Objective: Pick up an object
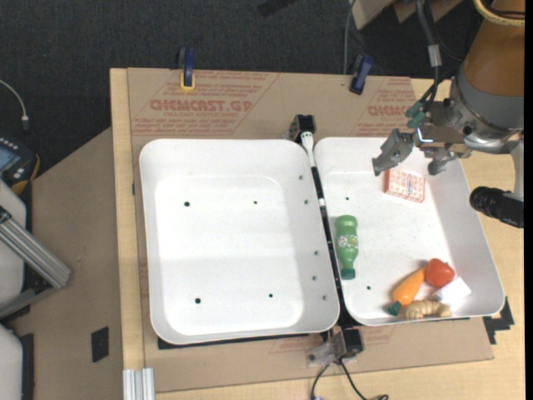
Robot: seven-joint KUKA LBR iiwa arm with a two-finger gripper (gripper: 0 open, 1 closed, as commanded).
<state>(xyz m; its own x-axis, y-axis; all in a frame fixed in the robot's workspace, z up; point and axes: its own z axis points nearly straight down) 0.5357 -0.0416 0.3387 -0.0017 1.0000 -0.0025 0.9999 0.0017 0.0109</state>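
Right bin (471, 248): spread claw (414, 158) above pink card (405, 185).

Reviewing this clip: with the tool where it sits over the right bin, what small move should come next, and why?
Probably a short straight descent. The tool hangs with fingers spread above the far part of the right bin, almost directly over the flat pink card, and nothing is between its fingers. The green bottle and the orange carrot lie farther off, toward the near rim.
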